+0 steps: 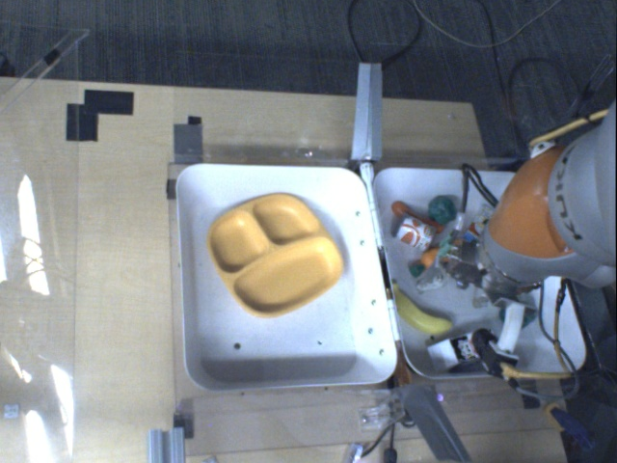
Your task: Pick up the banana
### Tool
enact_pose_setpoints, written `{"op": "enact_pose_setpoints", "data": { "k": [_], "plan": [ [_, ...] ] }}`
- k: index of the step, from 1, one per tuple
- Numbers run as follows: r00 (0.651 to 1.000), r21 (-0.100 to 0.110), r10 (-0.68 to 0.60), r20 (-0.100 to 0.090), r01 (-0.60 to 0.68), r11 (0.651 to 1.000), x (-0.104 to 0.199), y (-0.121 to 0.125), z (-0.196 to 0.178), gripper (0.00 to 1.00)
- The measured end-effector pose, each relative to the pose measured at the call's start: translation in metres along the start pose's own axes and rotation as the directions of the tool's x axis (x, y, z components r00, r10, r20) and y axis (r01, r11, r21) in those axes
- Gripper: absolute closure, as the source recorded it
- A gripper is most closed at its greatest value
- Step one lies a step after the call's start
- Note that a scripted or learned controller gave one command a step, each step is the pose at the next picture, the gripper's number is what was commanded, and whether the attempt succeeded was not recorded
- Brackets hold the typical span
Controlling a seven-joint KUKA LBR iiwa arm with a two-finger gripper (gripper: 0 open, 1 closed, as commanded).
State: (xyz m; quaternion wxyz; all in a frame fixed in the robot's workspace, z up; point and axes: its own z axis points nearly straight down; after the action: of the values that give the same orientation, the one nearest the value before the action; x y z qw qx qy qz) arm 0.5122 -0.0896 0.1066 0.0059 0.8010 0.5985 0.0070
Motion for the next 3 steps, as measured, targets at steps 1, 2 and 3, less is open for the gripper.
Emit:
{"op": "enact_pose_setpoints", "data": {
  "k": [1,2,3],
  "plan": [
    [0.961,0.009,0.278,0.005,-0.278,0.961,0.002,-0.005,0.018,0.0],
    [0.963,0.005,0.271,0.003,-0.271,0.963,0.003,-0.002,0.008,1.0],
    [0.996,0.016,0.088,0.006,-0.088,0.996,0.028,0.054,-0.075,1.0]
  ]
}}
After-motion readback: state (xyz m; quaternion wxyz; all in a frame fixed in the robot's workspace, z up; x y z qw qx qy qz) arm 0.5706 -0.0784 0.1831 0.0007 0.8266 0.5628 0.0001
